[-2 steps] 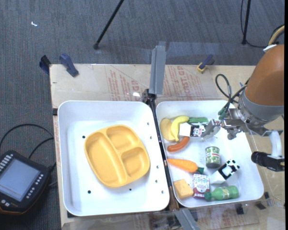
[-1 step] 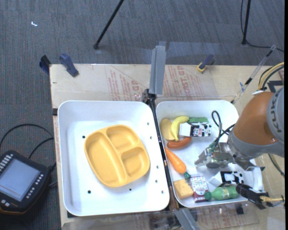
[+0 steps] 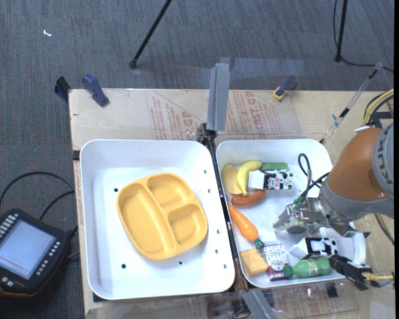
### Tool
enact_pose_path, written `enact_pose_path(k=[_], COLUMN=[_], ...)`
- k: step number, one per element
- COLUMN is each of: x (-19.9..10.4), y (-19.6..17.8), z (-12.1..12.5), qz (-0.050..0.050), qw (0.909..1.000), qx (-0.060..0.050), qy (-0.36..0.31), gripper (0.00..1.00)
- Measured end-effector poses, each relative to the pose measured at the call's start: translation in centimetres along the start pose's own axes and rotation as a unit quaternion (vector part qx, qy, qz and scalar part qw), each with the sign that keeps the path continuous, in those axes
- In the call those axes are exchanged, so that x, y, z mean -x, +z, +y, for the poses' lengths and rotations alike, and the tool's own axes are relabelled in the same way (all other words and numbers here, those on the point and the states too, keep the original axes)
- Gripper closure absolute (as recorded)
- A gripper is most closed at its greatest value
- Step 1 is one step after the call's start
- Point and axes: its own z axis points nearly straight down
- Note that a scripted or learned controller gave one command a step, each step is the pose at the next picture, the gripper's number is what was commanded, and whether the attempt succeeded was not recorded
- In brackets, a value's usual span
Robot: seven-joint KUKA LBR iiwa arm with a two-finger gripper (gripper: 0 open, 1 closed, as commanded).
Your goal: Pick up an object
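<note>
1. The hand is low inside the right bin, near its middle.
2. I cannot tell if it is open or closed.
3. Nothing looks lifted yet; the carrot, banana and bottle lie in that bin.

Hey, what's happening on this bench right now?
A grey and orange robot arm reaches in from the right over the right bin, its gripper low among toy groceries. Nothing shows between its fingers, so no object is picked up yet. That bin holds a banana, a carrot, a green bottle, a yellow block and small cartons. The left bin holds a yellow divided plate.
</note>
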Motion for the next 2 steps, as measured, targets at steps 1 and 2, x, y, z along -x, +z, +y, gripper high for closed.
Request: enact_pose_path(k=[1, 2], x=[0.2, -6.4], y=[-0.5, -12.1], z=[0.0, 0.7], qz=[0.001, -0.001], qw=[1.0, 0.9975], qx=[-0.003, 0.003], qy=[0.004, -0.07], gripper=[1.0, 1.0])
